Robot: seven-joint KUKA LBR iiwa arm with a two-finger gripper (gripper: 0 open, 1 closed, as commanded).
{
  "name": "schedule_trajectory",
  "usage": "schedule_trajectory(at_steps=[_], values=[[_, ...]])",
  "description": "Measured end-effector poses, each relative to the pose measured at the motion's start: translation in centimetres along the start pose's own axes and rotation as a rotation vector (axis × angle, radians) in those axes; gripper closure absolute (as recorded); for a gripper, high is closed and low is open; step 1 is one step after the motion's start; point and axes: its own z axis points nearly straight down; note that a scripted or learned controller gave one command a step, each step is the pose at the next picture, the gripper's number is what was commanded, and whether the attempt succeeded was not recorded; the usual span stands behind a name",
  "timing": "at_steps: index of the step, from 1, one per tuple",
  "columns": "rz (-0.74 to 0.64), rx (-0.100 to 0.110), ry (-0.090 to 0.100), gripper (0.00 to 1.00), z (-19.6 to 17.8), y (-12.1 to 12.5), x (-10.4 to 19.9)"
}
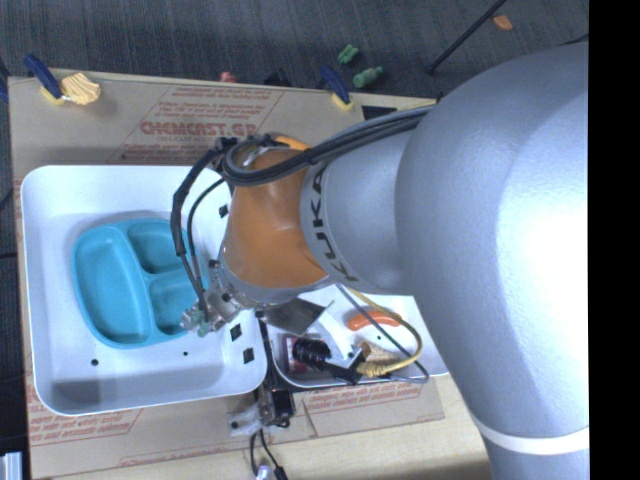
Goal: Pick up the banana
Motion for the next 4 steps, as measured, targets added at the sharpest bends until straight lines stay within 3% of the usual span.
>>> schedule_trajectory(at_steps=[1,2,3,4], values=[[0.187,-0.001,-0.001,1.00,-4.7,6.3,6.6],[-0.482,-0.009,-0.008,1.00,4.7,6.2,7.7],[-0.485,-0.010,-0.011,1.00,3.6,6.3,7.6],[-0.379,-0.004,-0.004,1.00,-6.6,7.4,8.5]])
